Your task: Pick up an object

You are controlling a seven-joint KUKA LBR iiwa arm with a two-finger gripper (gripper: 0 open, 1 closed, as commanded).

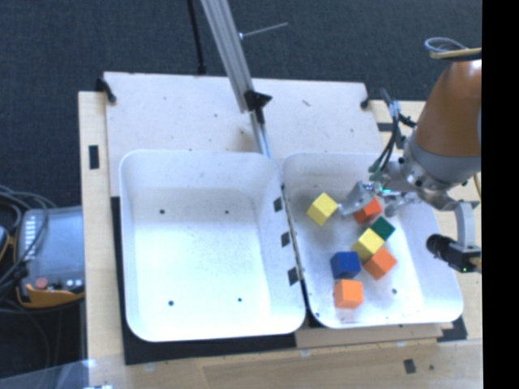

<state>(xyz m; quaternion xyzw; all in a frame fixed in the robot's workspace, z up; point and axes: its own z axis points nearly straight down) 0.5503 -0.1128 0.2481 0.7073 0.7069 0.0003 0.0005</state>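
Several coloured cubes lie in the right bin [438, 298]: a yellow one [322, 208], a red-orange one [370, 210], a green one [383, 228], a second yellow one [371, 242], an orange one [380, 262], a blue one [345, 263] and another orange one [349, 292]. My gripper [371, 202] is low over the bin's upper middle, right at the red-orange cube. It looks open, with one silver finger [351, 206] to the cube's left and the other to its right. The cube rests on the bin floor, its top edge partly hidden by the gripper.
The left bin [203, 241] sits beside the right one, the two sharing a raised rim [292, 241] in the middle. A slanted metal pole [235, 55] crosses the back of the bench. A black fixture [450, 251] sticks in over the right bin's right rim.
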